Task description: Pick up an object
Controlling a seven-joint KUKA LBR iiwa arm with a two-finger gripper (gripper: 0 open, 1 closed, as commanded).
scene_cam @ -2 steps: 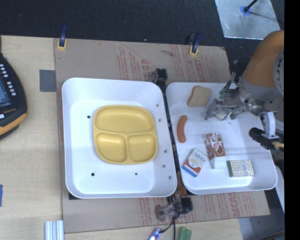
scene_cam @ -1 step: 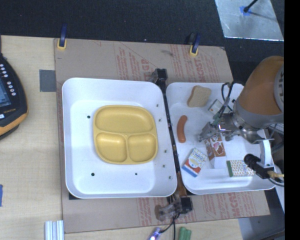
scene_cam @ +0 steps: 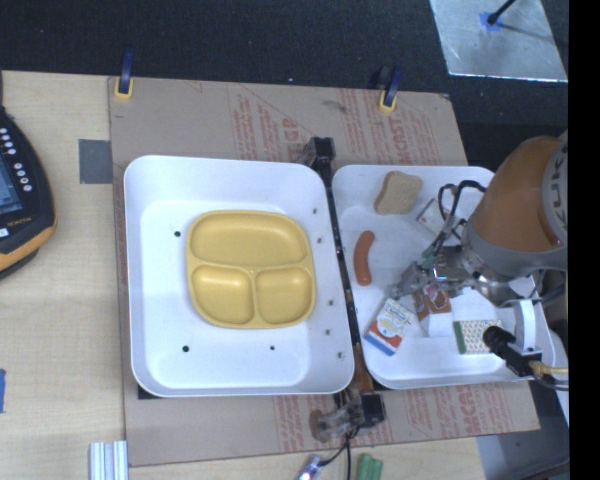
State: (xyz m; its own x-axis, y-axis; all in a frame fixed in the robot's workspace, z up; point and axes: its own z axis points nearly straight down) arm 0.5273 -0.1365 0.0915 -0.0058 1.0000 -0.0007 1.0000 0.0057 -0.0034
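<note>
Grey metal, the hand (scene_cam: 423, 276) hangs low in the right white plastic bin (scene_cam: 352, 190), its finger state hard to tell in the clutter of cables. Just at its seven o'clock lies a small white carton with red and blue print (scene_cam: 389, 327). A reddish-brown sausage (scene_cam: 363, 257) lies at nine o'clock, a tan slice of bread (scene_cam: 397, 193) at eleven, a small green-patterned packet (scene_cam: 471, 335) at four. Farther at nine, the left white bin (scene_cam: 150, 268) holds a yellow three-compartment plastic plate (scene_cam: 250, 268).

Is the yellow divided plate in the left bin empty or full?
Empty: all three compartments of the yellow plate show bare yellow surface.
</note>
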